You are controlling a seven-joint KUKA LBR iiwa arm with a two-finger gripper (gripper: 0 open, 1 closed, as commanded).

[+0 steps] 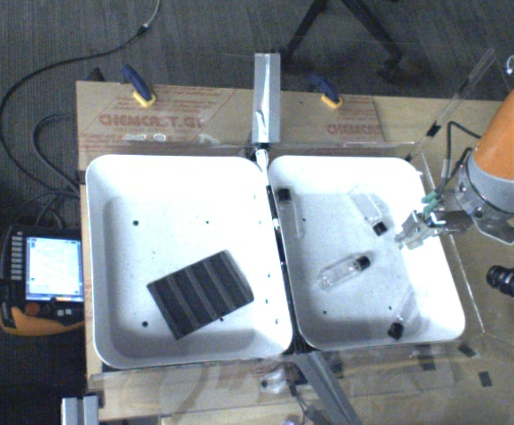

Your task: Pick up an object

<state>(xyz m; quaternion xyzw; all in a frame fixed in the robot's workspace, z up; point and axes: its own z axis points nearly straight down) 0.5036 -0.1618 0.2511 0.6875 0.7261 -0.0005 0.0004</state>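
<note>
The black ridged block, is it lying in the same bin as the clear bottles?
No, the block lies in the left bin, while the bottles lie in the right bin.

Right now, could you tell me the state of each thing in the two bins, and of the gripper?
Black ridged block: lying flat in the left bin, turned at an angle.
Clear vial: lying on its side in the right bin, near the middle.
Second clear vial: lying on its side, farther back.
Small black cap: loose near the front right corner.
Gripper: above the right bin's right edge, holding nothing visible.
</note>
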